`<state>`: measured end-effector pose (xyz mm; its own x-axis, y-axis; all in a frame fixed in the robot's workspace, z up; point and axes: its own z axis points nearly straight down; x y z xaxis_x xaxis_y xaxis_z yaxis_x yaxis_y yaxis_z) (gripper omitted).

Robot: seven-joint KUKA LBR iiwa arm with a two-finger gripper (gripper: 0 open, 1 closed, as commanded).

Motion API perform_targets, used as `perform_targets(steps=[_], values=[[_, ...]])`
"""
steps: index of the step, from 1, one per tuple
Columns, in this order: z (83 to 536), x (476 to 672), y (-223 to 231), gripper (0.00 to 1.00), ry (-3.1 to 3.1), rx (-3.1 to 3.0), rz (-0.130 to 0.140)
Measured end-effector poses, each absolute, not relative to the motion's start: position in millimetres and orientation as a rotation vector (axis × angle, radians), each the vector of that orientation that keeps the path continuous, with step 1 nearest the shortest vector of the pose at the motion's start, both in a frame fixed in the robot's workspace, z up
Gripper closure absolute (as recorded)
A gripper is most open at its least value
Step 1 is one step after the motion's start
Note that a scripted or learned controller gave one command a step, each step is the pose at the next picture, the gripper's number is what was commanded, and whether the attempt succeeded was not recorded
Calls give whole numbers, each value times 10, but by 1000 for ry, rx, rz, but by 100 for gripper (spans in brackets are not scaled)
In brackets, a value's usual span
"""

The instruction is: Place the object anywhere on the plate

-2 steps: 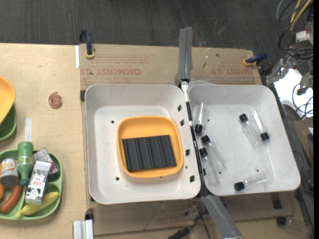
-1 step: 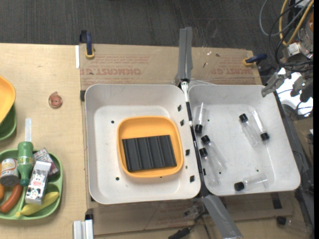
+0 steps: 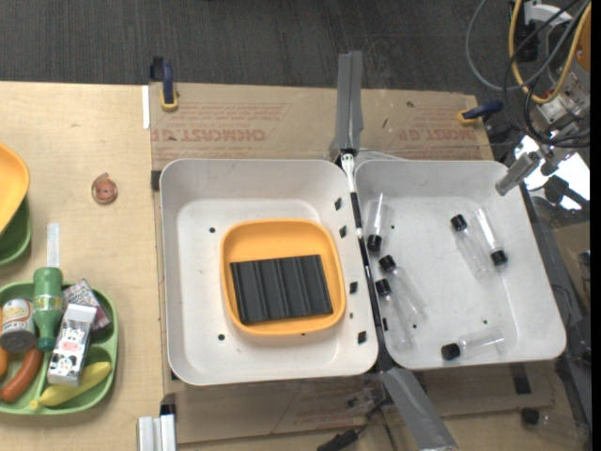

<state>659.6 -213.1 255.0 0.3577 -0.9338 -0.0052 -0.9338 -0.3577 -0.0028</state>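
Note:
An orange square plate [image 3: 282, 242] sits in the left white bin [image 3: 188, 205]. A dark grey ribbed rectangular object [image 3: 281, 287] lies flat on the plate, filling most of its lower middle. In the right white bin [image 3: 535, 280] lie several clear vials with black caps, among them one by the left wall [image 3: 374, 222], one lower down [image 3: 402, 297] and one near the front [image 3: 470, 346]. My gripper [image 3: 518, 173] hangs at the right bin's far right corner, above its rim and well away from the plate. Nothing shows between its fingers.
A metal divider post [image 3: 348, 101] stands behind the seam between the bins. On the bench at far left, a green tray [image 3: 99, 369] holds toy food and a bottle. Cables [image 3: 526, 36] hang at the upper right near the arm.

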Motion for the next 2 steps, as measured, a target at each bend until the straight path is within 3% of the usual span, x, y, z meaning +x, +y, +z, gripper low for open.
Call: perform_targets(steps=[2], values=[[2658, 6601, -2080, 0, 985, -2979, -2]])
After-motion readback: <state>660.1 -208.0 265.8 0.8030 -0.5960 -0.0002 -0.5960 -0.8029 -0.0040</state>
